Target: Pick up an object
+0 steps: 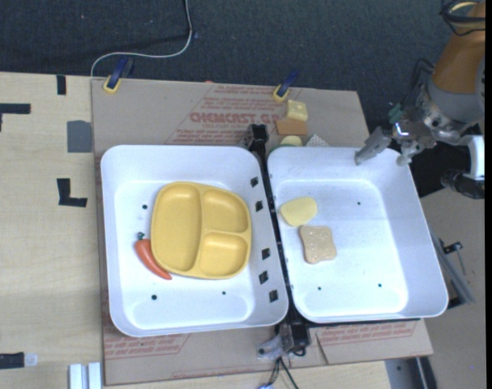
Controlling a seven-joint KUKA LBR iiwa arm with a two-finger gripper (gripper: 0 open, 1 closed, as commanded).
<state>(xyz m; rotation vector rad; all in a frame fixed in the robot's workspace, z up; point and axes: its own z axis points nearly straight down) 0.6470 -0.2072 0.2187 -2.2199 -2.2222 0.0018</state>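
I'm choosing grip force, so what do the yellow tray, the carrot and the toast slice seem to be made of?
Yellow tray: likely hard moulded plastic, matte to slightly glossy, with smooth pressed compartments. Carrot: probably toy plastic or rubber; uniform orange, smooth, with a green tip. Toast slice: speckled tan, rough-looking surface, perhaps foam or textured plastic; the view leaves that open.

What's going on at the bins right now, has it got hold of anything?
Nothing is held. The gripper hovers at the right bin's upper right rim, jaws open with nothing between them. A yellow chip and a bread slice lie in that bin. The left bin holds a yellow tray with a carrot beside it.
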